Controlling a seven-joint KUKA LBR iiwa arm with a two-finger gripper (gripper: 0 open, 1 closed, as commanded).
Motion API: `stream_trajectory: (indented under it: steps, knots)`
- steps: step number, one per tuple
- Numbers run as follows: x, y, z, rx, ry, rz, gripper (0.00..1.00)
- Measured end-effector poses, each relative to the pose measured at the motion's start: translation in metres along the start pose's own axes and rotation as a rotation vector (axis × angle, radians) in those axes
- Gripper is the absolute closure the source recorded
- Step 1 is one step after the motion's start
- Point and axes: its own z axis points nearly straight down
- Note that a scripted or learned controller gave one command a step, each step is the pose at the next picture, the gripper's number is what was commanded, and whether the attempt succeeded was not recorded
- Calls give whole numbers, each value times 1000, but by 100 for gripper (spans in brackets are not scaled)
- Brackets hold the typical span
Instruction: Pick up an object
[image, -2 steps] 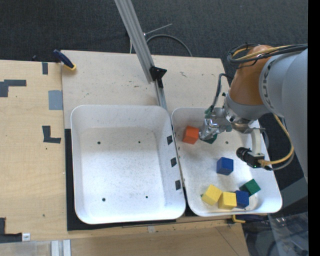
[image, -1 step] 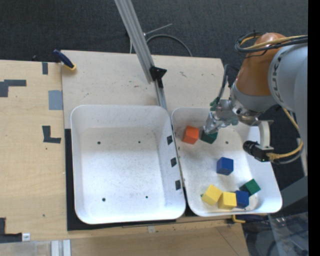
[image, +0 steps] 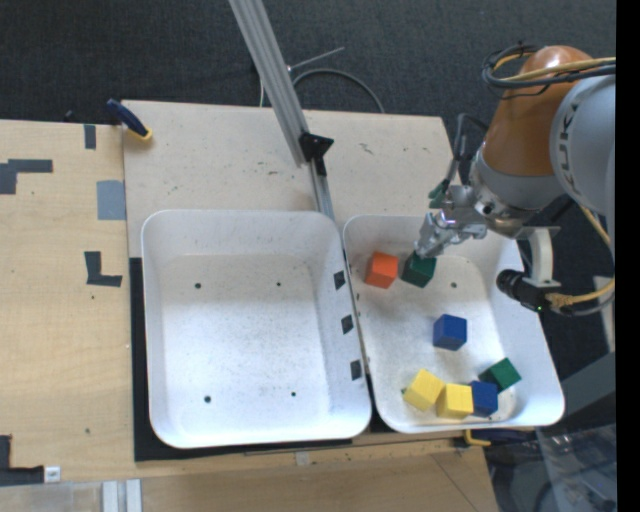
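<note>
Bench top is light wood w/ grey tape marks on the left; dark carpet runs along the far side. You've got two white bins side by side: left bin (image: 170, 300) and right bin (image: 530, 370). A metal rail (image: 285, 90) slants down from the far edge to the gap between them, and a blue-and-yellow clamp (image: 130, 120) lies at the far left of the board.

Arm (image: 540, 120) comes in from the right, orange band above the wrist, and the gripper (image: 432, 245) sits over the far part of the right bin. Its tips meet the top of a dark green cube (image: 419, 270), and it looks like they're clamped on it, though the angle is poor so you can't be fully sure of the grip. An orange cube (image: 381, 270) is just left of the green one, almost touching.

Mid bin: a blue cube (image: 450, 332) on its own. Near-right corner cluster: yellow cube (image: 424, 389), second yellow cube (image: 458, 400) just right of it, small blue cube (image: 485, 397) touching that, and a green cube (image: 501, 374) just beyond them.
</note>
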Motion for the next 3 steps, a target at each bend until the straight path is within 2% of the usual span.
stream_trajectory:
  steps: [2,3]
  knots:
    - [101,-12,9,5,1,-5,100]
    - [141,-28,8,6,1,-4,100]
